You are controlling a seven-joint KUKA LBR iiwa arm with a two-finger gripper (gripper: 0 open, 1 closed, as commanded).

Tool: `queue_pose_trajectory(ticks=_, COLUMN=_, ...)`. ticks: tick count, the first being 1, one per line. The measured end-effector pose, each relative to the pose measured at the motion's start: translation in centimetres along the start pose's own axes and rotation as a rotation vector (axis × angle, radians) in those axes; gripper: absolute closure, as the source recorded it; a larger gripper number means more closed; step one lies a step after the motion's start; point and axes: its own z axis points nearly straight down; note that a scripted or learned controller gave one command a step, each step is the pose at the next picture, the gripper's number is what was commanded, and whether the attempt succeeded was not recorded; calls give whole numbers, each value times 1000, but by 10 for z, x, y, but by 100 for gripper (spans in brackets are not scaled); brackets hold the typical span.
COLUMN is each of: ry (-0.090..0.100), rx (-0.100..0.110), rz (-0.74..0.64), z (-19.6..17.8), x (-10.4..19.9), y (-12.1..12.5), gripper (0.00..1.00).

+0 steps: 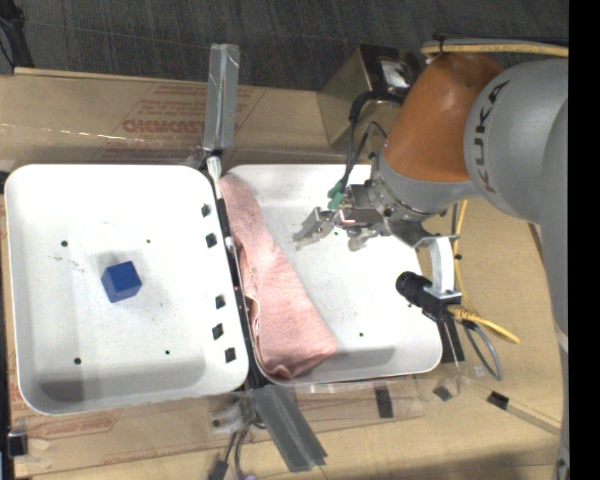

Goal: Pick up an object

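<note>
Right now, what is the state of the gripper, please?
Gripper: above the right bin, nothing held; whether it is open or closed cannot be told.

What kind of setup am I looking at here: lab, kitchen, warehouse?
Most likely a robotics lab bench for grasping trials: two white bins side by side, holding just a blue cube and a pink cloth, with a KUKA arm reaching over them.
</note>
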Motion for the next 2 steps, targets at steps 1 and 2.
queue_pose_trajectory(ticks=1, ry=0, rx=0, rz=-72, z=57, x=-11, y=3, gripper=0)
queue_pose_trajectory(ticks=2, ry=1, rx=-7, rz=-88, z=150, x=-21, y=-8, gripper=0)
